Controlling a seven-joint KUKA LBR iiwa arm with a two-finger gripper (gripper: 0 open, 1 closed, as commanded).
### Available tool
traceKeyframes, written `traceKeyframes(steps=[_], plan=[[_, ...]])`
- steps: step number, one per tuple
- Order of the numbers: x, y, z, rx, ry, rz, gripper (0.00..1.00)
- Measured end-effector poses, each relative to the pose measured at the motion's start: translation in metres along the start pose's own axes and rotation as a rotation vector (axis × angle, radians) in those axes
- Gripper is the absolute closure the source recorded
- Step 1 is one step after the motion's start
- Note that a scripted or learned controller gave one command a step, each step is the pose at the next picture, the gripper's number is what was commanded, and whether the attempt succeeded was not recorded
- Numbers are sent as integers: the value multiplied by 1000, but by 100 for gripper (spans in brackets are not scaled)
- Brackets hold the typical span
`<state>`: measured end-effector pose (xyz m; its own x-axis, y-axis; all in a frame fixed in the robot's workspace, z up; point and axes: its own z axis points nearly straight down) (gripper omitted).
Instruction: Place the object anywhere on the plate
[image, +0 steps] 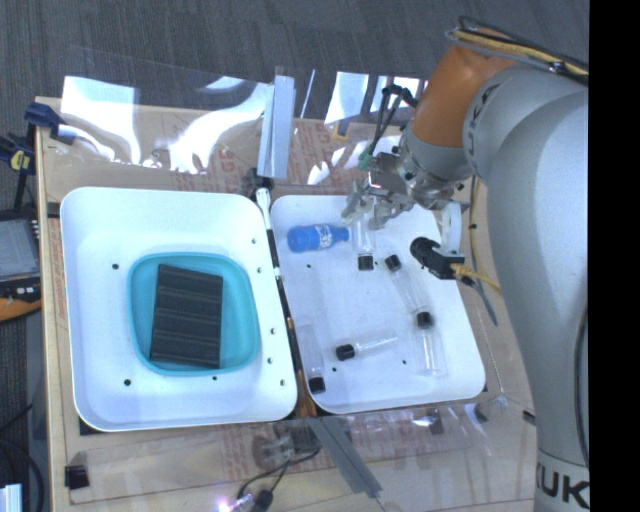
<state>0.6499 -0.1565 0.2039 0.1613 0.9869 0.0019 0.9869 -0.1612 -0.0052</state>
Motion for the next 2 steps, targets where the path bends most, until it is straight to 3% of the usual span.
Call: traceKeyframes(steps=[1, 2], plan=[[51, -57, 55, 1, -2, -41, 100], [132, -60, 13, -3, -2, -138, 100]])
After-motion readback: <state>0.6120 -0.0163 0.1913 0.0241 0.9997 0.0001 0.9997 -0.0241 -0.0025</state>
